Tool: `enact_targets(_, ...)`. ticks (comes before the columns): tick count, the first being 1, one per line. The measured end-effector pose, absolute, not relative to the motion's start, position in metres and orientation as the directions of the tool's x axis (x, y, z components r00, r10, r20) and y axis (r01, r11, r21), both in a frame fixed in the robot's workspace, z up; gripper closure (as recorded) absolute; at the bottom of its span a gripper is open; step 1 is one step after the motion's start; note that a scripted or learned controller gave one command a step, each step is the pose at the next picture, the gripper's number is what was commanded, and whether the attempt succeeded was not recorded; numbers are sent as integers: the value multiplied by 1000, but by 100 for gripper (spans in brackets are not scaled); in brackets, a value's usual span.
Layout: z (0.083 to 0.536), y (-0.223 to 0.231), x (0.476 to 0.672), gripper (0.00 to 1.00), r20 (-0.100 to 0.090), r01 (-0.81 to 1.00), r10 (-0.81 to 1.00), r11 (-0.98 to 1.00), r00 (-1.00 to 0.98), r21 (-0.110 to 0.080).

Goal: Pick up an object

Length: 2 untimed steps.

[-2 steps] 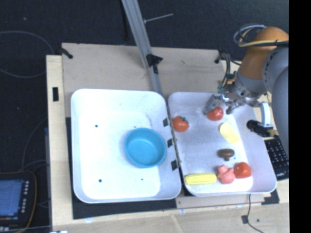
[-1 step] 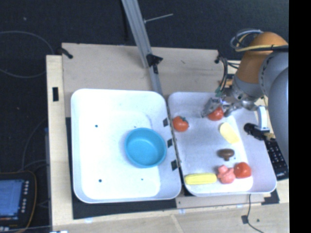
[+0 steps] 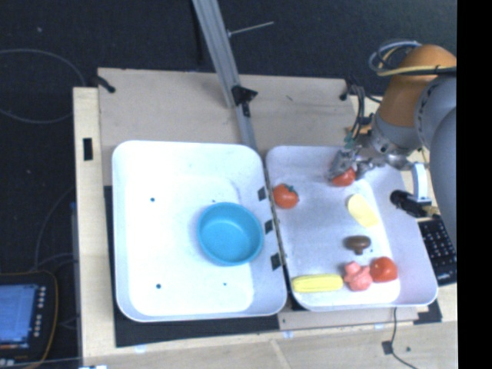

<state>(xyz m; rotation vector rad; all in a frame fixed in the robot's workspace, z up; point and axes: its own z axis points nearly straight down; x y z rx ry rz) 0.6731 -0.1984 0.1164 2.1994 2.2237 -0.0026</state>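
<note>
Two shallow white bins sit side by side on the surface, the left bin (image 3: 138, 283) and the right bin (image 3: 307, 164), their inner edges touching along the middle. A blue bowl (image 3: 229, 233) rests upright in the left bin, toward its right half. The arm (image 3: 411, 106), grey with an orange band, reaches in from the right, and its fingers (image 3: 344, 167) are down at the far edge of the right bin, right on top of a small red object (image 3: 344, 178); whether they are released or clenched on it I cannot tell, since the red piece shows just below the tips rather than clearly between them. A red tomato (image 3: 285, 197) lies near the left wall of that bin. A pale yellow lemon-like piece (image 3: 362, 210) lies toward the right side, with a small brown object (image 3: 357, 244) below it. Along the near edge lie a yellow corn cob (image 3: 317, 284), a pink object (image 3: 356, 276) and a red object (image 3: 383, 268), the last two touching
</note>
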Motion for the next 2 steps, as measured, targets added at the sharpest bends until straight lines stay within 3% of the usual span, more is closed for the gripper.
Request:
enact_targets(1, 185, -198, 676, 100, 0, 1000, 1000, 9, -9, 9)
enact_targets(2, 220, -199, 677, 100, 0, 1000, 1000, 11, -11, 7)
